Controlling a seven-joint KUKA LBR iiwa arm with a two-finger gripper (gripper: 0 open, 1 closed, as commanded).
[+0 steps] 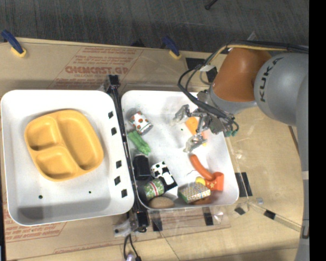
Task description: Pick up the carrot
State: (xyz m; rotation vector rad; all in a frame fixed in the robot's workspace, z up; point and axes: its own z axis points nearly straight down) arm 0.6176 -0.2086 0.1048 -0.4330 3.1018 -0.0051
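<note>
I see the carrot (201, 168) lying loose in the right bin (225, 145), near its lower right corner. Just above it my gripper (188, 128) hovers, fingers spread, pinching nothing. An orange piece (191, 125) sits just beside it.

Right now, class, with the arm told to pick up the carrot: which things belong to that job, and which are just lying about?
Belongs to the job:
carrot
gripper
right bin

Just lying about:
yellow divided tray
left bin
green pepper
small can
orange-red curved toy
</note>
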